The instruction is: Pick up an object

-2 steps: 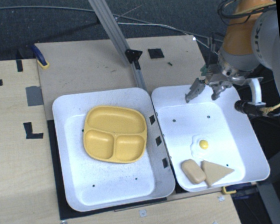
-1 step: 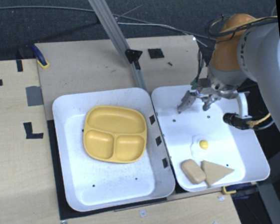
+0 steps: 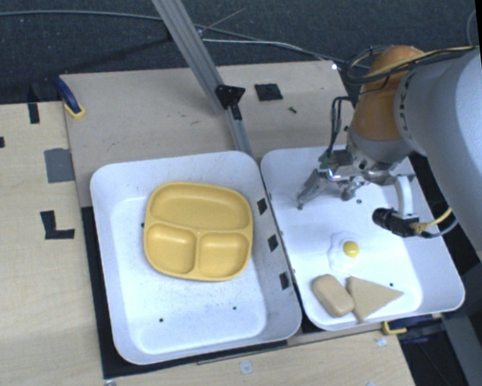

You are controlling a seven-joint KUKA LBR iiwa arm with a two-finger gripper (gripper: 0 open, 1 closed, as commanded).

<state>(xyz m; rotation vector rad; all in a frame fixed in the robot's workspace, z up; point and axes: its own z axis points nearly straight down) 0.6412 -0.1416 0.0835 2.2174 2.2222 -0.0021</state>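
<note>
The right bin [image 3: 433, 287] holds a toy fried egg [image 3: 347, 248] near its middle, a tan bread roll [image 3: 331, 295] at its front and a tan triangular wedge [image 3: 374, 295] beside the roll. My gripper [image 3: 327, 187] hangs over the back part of this bin, behind the egg, with its fingers spread apart and nothing between them. A yellow divided plate [image 3: 198, 230] lies in the left bin [image 3: 134, 321].
A grey metal post [image 3: 199, 54] slants up from between the bins at the back. A black cable plug [image 3: 395, 220] hangs from the arm over the right bin's right side. Black tape marks sit on the bench.
</note>
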